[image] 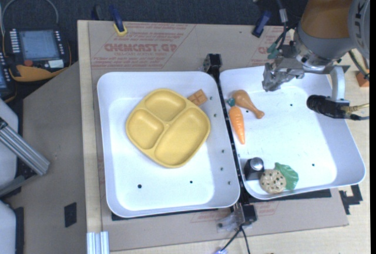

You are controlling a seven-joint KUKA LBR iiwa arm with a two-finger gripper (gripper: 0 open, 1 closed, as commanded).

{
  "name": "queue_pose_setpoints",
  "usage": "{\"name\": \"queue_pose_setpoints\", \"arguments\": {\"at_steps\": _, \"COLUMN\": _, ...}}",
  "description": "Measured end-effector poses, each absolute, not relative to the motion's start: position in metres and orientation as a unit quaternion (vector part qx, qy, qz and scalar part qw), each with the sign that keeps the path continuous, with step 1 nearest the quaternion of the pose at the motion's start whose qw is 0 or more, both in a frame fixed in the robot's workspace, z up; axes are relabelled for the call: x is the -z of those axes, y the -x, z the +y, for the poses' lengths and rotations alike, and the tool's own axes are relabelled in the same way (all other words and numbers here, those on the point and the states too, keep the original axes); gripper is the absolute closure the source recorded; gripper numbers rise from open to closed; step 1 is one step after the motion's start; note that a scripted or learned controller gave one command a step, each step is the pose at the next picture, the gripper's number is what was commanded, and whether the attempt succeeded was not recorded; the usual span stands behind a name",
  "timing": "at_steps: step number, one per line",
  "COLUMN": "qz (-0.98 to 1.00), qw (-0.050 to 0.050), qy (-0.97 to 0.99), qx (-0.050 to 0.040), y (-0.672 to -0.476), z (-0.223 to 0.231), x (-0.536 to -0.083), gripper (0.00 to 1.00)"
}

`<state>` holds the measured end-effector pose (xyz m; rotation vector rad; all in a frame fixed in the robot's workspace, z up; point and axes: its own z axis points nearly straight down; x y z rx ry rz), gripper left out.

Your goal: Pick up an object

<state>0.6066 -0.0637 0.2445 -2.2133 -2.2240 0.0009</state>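
My gripper (272,83) hangs over the back of the right bin (317,147), a little right of and behind a toy chicken drumstick (247,103). I see nothing held between its fingertips. An orange carrot (237,124) lies just in front of the drumstick, along the bin's left wall. At the bin's front left corner sit a small black-and-silver cylinder (255,167), a round cookie (272,181) and a green leafy piece (288,174).
The left bin (117,176) holds a yellow divided plate (168,127), with a small brown waffle-like block (198,97) at its back right edge. A black clamp (212,63) stands between the bins at the back.
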Motion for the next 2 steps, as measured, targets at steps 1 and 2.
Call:
{"name": "queue_pose_setpoints", "arguments": {"at_steps": 1, "qz": -0.709, "qw": 0.002, "qy": 0.705, "qx": -0.0002, "y": -0.598, "z": -0.016, "x": -0.248, "gripper": 1.0}}
{"name": "queue_pose_setpoints", "arguments": {"at_steps": 2, "qz": -0.709, "qw": 0.002, "qy": 0.705, "qx": -0.0005, "y": -0.589, "z": 0.041, "x": -0.248, "gripper": 1.0}}
